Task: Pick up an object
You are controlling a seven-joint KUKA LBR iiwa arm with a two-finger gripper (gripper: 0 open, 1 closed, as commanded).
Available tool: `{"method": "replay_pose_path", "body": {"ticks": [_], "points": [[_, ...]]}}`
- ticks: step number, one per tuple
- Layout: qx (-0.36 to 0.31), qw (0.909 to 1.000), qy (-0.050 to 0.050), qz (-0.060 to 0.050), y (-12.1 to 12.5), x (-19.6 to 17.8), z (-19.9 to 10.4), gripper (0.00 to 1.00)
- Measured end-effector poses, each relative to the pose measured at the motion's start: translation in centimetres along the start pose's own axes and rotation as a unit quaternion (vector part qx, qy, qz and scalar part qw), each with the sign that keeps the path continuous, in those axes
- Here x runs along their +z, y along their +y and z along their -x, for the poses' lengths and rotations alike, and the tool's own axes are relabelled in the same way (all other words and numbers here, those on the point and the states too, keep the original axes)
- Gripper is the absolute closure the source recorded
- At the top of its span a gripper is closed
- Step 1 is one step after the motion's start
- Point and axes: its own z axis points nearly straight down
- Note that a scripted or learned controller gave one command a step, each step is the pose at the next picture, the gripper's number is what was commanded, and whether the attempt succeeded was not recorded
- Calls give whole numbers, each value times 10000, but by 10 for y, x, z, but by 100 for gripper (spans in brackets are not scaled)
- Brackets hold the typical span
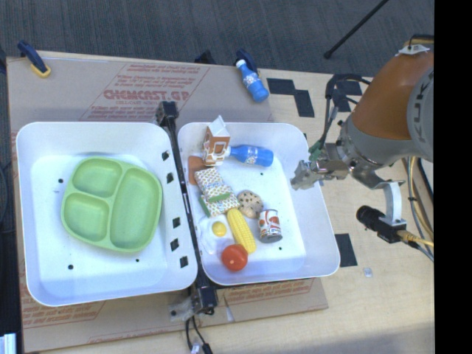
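Right bin [318,234], contents: blue bottle [251,155], small carton [217,144], patterned packet [214,190], cookie [249,201], corn cob [240,229], tin can [270,225], tomato [234,257], all loose and close-packed. Gripper [304,174] at the bin's right rim, holding nothing; whether its fingers are spread cannot be told. Recommended pick: the blue bottle or the can, each with clear space around it; descend straight over its middle.

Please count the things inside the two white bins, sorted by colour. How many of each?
Green: 1, divided plate
Blue: 1, bottle
Yellow: 1, corn cob
Red: 2, tomato and can
Mixed or other colours: 5, small toy foods and cartons
Total: 10
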Motion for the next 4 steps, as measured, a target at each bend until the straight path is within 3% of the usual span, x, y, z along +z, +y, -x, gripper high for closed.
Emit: {"method": "replay_pose_path", "body": {"ticks": [1, 2, 3, 4], "points": [[-3, 10000, 2, -13, -37, 8, -11, 100], [-7, 10000, 0, 3, -10, -9, 9, 100], [-9, 10000, 4, -17, -52, 46, 11, 100], [-4, 10000, -4, 12, 12, -46, 3, 100]]}}
